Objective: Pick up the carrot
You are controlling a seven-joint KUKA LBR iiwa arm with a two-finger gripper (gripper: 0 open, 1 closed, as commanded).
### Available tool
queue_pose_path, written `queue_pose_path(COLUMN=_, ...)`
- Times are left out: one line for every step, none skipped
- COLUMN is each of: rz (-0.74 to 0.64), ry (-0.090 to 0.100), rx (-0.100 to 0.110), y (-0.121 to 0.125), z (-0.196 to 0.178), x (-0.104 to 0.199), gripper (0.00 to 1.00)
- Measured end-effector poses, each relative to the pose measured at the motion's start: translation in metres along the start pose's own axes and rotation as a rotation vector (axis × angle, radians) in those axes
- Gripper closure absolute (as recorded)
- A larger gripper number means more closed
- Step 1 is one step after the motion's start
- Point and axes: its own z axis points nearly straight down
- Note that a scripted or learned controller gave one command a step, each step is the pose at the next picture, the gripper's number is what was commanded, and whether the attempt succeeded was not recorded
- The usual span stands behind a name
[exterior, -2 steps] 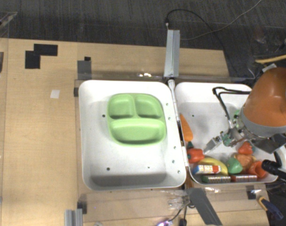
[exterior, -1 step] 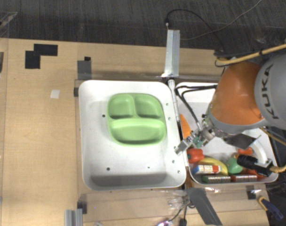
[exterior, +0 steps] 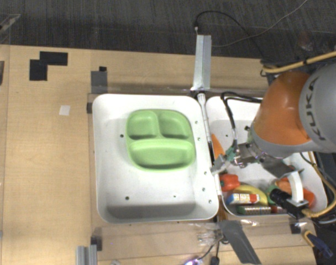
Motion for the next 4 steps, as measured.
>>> queue_pose_path(rz=-0.003, ry=-0.001, rx=-0.005, y=0.002, z=-0.011, x=0.0, gripper=1.0)
queue_pose_path(rz=-0.127, ry=0.0, rx=0.0, y=0.049, z=-0.021, x=-0.036, gripper=1.0)
queue_pose_path(rz=-0.437, ry=-0.001, rx=-0.002, y=0.062, z=-0.059, x=-0.039, gripper=1.0)
queue_pose_path(rz=-0.703, ry=-0.002, rx=-0.002, y=0.078, z=-0.081, x=-0.039, gripper=1.0)
